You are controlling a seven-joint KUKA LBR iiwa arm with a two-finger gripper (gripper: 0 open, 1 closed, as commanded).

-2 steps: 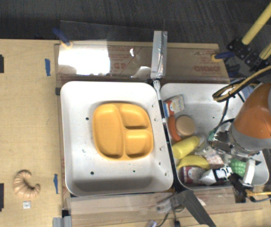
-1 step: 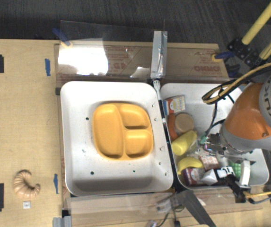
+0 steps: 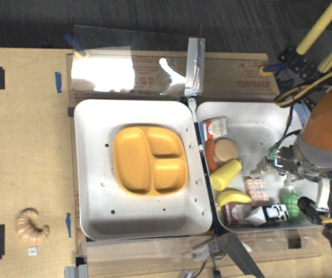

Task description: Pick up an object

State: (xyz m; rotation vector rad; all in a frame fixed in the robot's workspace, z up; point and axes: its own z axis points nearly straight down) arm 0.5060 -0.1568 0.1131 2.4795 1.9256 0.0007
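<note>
The right bin (image 3: pixel 252 117) holds several things. Along its left side lie a red and white carton (image 3: pixel 215 127), a brown round piece (image 3: pixel 225 150) and two yellow pieces (image 3: pixel 226 174) (image 3: pixel 234 198). A pink packet (image 3: pixel 256 189), a black and white box (image 3: pixel 277 212) and a green piece (image 3: pixel 291 203) sit nearer the front. My gripper (image 3: pixel 283 168) hangs over the bin's right half, just right of the pink packet and above the green piece. Nothing is visibly held in it.
The left bin (image 3: pixel 90 155) holds a yellow divided plate (image 3: pixel 150 158). A tan croissant-shaped toy (image 3: pixel 32 225) lies on the bench at the front left, outside the bins. Yellow cables and a clear panel stand behind the bins.
</note>
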